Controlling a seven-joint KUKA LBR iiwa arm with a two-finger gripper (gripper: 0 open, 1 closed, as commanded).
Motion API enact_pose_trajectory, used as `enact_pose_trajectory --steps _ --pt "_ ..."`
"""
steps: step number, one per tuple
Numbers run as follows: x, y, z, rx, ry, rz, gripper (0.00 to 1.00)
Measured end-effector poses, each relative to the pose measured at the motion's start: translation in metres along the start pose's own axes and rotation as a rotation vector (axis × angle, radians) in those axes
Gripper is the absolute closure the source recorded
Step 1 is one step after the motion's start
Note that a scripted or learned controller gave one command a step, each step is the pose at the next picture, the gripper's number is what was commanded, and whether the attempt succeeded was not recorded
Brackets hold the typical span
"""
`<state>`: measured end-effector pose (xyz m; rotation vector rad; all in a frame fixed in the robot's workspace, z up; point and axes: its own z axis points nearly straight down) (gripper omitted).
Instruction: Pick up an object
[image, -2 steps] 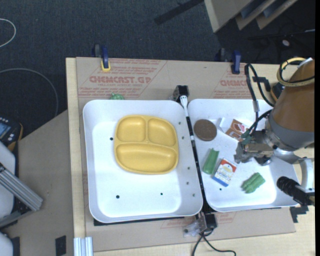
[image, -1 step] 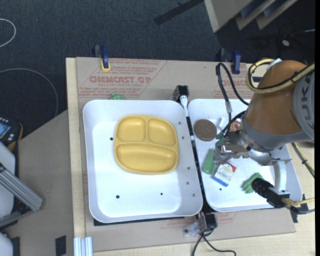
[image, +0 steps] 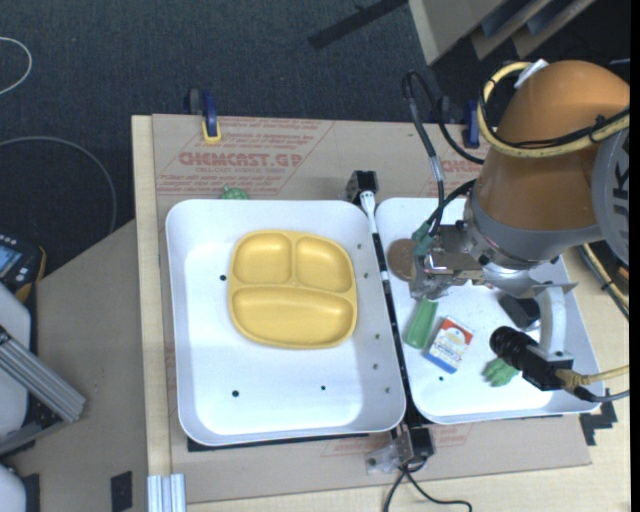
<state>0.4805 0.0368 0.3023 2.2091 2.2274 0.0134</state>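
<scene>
Reaching in from the right, the arm (image: 545, 130) with its orange band hangs over the right bin (image: 462, 397). Its gripper (image: 432, 280) sits low near that bin's left wall, just above the upper end of a green tube (image: 421, 325). Whether the gripper is wide or narrow cannot be told from this slant (the wrist covers most of it), nor whether it touches the tube. The green tube lies on the bin floor, slightly tilted, its lower end toward the near rim. Just beside it on the right lies a small packet (image: 449, 346) printed in blue, white and red. A green lump (image: 499, 373) rests further right, apart from the packet. A brown disc (image: 401, 258) shows at the gripper's left side, close to the wall between the bins. The left bin (image: 200, 300) holds a yellow divided plate (image: 293, 288) with three compartments, lying flat in its far half. Both bins rest on a brown board surface (image: 330, 160) with red lettering along its far edge.
</scene>
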Motion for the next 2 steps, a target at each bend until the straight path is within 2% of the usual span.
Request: enact_pose_trajectory --steps 1,2 --pt "0.003 0.001 -0.079 -0.001 -0.002 0.005 1.0" --pt "0.081 0.001 -0.125 0.002 0.001 -0.001 1.0"
